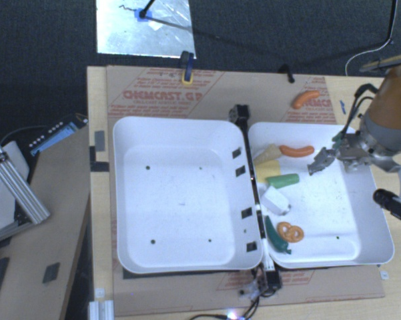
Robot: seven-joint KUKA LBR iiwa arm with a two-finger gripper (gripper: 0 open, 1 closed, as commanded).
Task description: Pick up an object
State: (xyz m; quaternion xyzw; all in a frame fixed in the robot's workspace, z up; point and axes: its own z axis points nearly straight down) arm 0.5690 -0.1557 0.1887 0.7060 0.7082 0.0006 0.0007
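The gripper (318, 163) hangs over the right bin (370, 242), at three o'clock from the objects; its dark fingers appear empty, but parted or closed cannot be told. Objects cluster at the bin's nine o'clock side: a smooth orange sausage (297, 151), a yellow wedge (267, 155), a green cylinder (283, 180), a white block (276, 201), a knotted pretzel (290, 232). A second sausage (306, 99) lies on cardboard at twelve o'clock.

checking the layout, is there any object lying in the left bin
No, the left bin shows bare white floor, while the sausage, green piece and pretzel all lie in the right bin.
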